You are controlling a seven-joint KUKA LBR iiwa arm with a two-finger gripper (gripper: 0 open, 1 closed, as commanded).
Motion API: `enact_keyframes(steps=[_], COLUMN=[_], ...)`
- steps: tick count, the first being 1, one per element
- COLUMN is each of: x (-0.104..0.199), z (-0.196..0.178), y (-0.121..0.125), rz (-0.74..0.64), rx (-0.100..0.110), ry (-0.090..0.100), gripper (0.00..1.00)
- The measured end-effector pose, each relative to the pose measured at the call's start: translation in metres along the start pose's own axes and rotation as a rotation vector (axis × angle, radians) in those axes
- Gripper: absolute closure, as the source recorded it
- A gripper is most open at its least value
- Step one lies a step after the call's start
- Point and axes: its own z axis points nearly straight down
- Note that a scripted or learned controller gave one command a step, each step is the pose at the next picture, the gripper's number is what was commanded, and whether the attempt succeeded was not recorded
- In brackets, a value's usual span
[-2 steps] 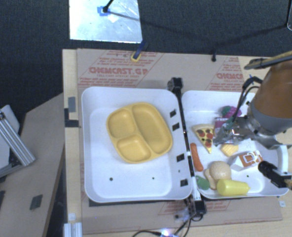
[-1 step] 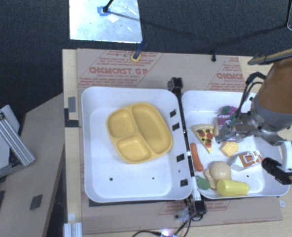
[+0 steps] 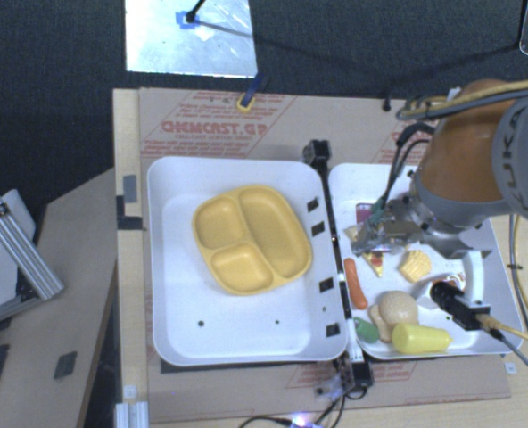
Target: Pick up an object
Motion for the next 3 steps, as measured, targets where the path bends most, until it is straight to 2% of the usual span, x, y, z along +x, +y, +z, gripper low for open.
enact_keyframes(steps=[1, 2, 3], x=[0.060, 0.107, 0.110], z=[0.008, -0.004, 0.000], y=[0.000, -0.004, -0.003], rz=[0.000, 0.001, 0.005], rx=[0.003, 0.001, 0.003], ry=[0.001, 0.001, -0.002], gripper=[1.00, 1.00, 1.00])
